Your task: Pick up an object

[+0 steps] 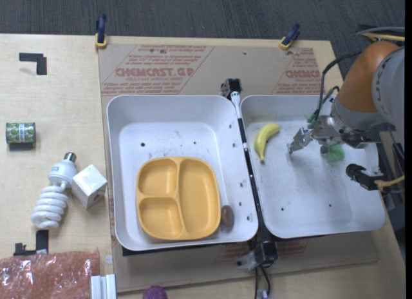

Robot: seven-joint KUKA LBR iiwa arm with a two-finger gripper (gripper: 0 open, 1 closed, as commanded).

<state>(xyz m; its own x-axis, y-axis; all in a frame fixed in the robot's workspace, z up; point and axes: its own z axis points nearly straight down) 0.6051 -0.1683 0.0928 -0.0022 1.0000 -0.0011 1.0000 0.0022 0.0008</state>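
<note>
The banana (265,138) near the right bin's (309,223) far-left corner is light and soft; grasp mid-body. Gripper (300,142) finger state cannot be determined.

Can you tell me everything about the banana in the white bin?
The banana is small, bright yellow and smooth, and it might be a plastic toy, though I cannot be sure. It curves like a smile turned sideways, with one end up toward the right and the other pointing down. It lies flat on the floor of the right bin, near the wall it shares with the other bin. Nothing touches it except the bin floor. The claw is a little way to its right.
</note>
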